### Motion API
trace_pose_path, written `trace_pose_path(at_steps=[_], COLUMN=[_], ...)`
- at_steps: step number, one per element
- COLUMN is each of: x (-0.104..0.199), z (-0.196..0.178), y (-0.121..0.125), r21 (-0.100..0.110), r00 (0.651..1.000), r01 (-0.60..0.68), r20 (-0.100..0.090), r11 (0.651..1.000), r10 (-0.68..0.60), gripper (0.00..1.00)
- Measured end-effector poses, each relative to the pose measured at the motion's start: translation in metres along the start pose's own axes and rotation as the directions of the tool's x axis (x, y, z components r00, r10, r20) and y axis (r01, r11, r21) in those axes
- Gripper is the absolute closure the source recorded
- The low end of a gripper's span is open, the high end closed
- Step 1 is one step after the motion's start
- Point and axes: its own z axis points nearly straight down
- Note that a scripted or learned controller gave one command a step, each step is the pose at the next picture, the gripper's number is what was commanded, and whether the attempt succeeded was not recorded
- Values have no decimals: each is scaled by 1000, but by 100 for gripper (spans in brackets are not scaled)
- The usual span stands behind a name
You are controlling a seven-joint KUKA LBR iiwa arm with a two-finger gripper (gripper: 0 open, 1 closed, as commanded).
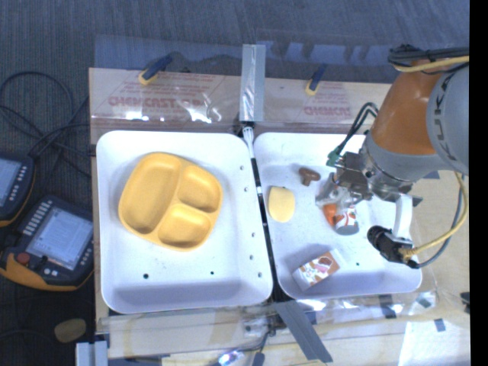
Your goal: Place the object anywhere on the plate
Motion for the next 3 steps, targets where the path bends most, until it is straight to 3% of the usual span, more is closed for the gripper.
trace_pose_path(at_steps=[1,2,3], x=[71,171,224], z=[6,56,79], y=[-12,-29,-6], r21=[2,3,2], r00=[996,1000,999], r01=[93,28,52], r20=[-3,-2,-1], r11=[996,1000,999], r10=[-93,-28,-52], gripper=[100,100,100])
